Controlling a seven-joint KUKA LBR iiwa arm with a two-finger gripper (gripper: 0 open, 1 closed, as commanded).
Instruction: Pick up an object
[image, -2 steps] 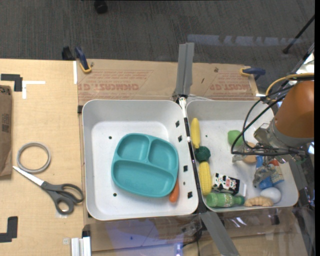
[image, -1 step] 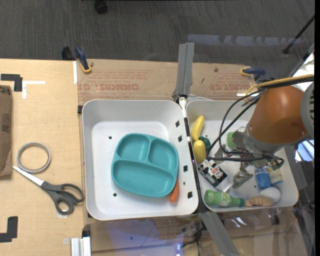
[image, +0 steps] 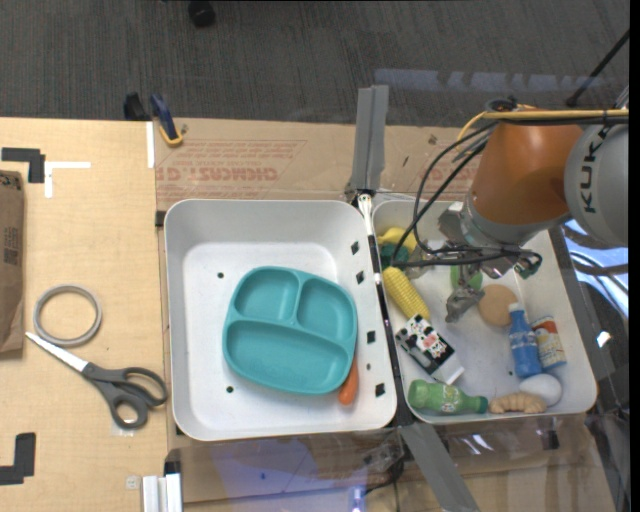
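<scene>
My gripper hangs low inside the right bin, below the orange band of the arm. It is just left of a tan rounded object and right of a yellow corn cob. I see nothing held in it. Around it lie a black-and-white box, a green bottle, a blue bottle, a red-and-white item, a white egg, a tan lumpy piece and a yellow item. The arm hides part of the bin's far end.
The left bin holds a teal divided plate with an orange carrot at its right edge. Scissors and a tape roll lie on the bench to the left. Cables loop over the right bin's far side.
</scene>
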